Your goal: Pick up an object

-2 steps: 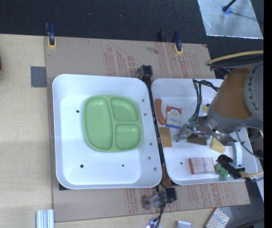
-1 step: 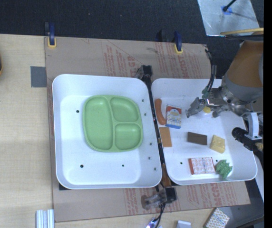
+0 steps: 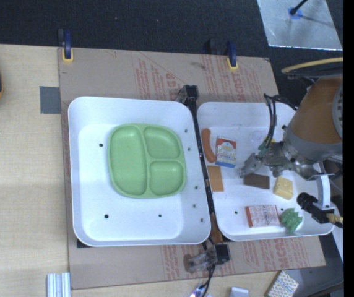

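A robotics lab or test bench is shown. A sheet of cardboard (image 3: 164,73) is held to a wooden table (image 3: 16,166) by blue clamps (image 3: 66,45) at the far edge, and two white bins (image 3: 90,228) are set side by side on it. A grey robot arm (image 3: 310,125) with an orange band is seen at the right, with loose cables (image 3: 270,119) beside it. Toy food and a green divided plate (image 3: 146,159) are laid out in the bins.
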Robot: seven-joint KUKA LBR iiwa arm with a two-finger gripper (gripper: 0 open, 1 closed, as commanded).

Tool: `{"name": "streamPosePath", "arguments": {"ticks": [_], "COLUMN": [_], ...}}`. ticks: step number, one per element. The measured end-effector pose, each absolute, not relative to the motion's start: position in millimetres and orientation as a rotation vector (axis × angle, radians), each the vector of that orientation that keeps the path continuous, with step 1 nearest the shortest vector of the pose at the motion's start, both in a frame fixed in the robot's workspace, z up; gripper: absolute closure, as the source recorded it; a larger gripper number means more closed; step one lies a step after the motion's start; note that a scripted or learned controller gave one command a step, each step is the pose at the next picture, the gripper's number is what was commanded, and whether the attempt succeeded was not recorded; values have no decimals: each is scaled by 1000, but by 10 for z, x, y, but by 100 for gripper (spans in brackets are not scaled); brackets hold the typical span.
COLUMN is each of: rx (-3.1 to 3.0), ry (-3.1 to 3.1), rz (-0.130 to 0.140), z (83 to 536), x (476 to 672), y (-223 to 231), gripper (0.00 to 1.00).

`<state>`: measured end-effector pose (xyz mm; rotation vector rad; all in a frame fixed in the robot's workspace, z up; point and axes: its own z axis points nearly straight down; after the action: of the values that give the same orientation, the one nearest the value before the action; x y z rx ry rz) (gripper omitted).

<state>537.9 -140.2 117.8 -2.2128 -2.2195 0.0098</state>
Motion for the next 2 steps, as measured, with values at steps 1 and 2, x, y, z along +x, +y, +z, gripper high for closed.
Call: {"name": "streamPosePath", "arguments": {"ticks": [1, 2], "rx": [-2219, -2221], "ry": [-2230, -2225], "rz": [3, 1], "z": [926, 923], "x": [5329, 5578], "y": [-1350, -1704], "gripper": [0, 0]}}
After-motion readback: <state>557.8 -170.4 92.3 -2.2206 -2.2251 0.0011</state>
